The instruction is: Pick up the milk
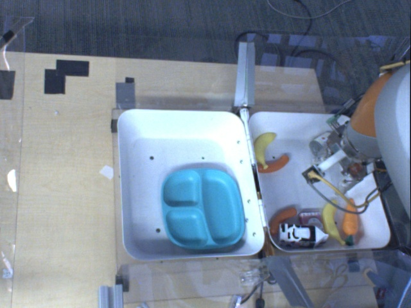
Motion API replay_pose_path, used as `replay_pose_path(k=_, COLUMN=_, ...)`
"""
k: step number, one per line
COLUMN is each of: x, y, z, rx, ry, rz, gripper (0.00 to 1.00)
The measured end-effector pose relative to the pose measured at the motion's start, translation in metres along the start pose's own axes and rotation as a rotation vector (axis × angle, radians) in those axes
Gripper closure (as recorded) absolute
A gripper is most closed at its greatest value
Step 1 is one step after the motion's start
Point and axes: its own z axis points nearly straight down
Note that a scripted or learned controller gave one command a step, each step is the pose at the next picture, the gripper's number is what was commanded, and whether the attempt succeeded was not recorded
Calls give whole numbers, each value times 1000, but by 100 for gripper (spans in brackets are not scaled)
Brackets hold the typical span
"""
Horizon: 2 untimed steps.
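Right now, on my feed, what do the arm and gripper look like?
The arm is a thick, rounded grey shell with an orange band above the wrist. The gripper is a small assembly of silvery metal and white parts, and a thin yellow cable loops below it.

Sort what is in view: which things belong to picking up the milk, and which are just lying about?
Job: milk carton, in the right bin, near corner; gripper, above the same bin.
Lying about: blue plate in the left bin; banana and orange piece by the dividing wall; second banana and carrot beside the milk.
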Motion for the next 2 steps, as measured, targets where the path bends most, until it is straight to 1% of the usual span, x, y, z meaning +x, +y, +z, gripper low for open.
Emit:
replay_pose_path(k=1, x=3, y=-1, z=-11, rx=-2, ry=3, rz=-9, gripper=100)
replay_pose_path(k=2, x=-51, y=-25, z=-102, rx=-1, ry=1, rz=138, gripper=100)
